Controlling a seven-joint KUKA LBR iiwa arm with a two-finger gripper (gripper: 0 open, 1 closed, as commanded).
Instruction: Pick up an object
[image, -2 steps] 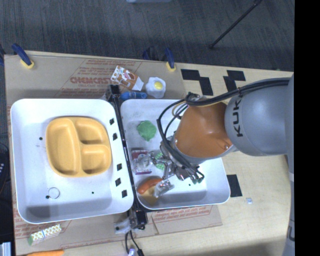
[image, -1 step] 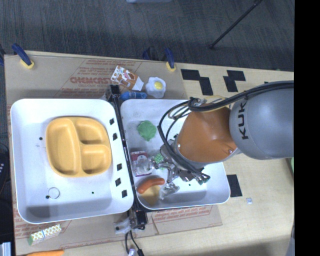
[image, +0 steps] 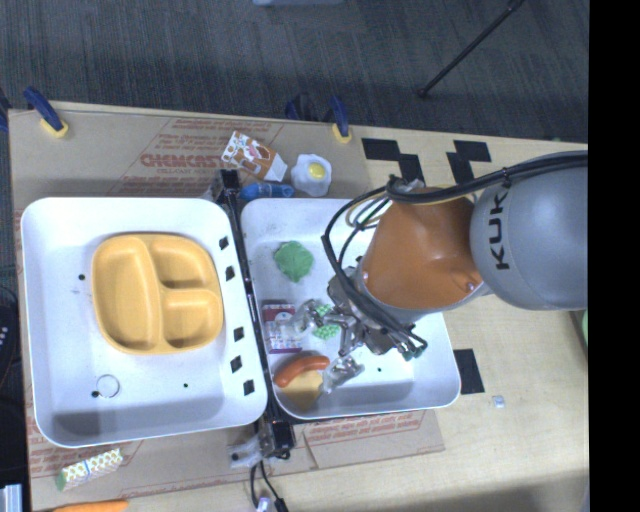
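My gripper (image: 335, 345) hangs low over the right bin (image: 430, 385), under the orange band of the arm. Its metal fingers (image: 345, 368) point toward the bin's lower left part. Just below and left of them lies a red and orange hot dog toy (image: 300, 372). A small green and white item (image: 322, 318) sits right by the fingers, and I cannot tell whether it is between them. A red and white flat packet (image: 280, 325) lies to the left. A green leafy toy (image: 294, 260) rests higher in the same bin.
The left bin (image: 60, 400) holds a yellow divided tray (image: 158, 290). Behind the bins on the bench lie a small patterned carton (image: 245, 153), a blue object (image: 265, 188) and a white and yellow egg toy (image: 312, 173). A colourful strip (image: 92, 467) lies at the bench's front left.
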